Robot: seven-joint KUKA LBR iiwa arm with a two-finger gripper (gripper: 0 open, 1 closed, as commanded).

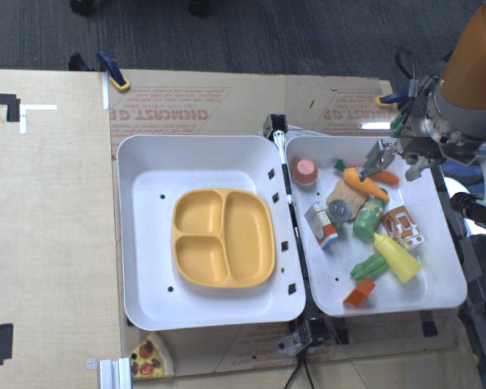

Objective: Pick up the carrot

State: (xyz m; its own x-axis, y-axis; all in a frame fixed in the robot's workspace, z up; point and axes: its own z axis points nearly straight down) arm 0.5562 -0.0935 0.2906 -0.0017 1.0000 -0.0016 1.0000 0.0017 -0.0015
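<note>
The carrot (363, 181) is orange and lies tilted in the back part of the right bin (437, 294), partly resting on a tan bread-like item (344, 196). My gripper (394, 165) hangs just above and to the right of the carrot's right end. Its two dark fingers (378, 159) stand spread apart, open, with nothing between them. The carrot's right end lies close under the left finger.
Around the carrot lie a red-topped can (305, 171), a small tin (322, 224), a green piece (368, 217), a red and white box (402, 225) and a yellow bottle (397, 258). The left bin (138, 217) holds a yellow divided plate (224, 237).
</note>
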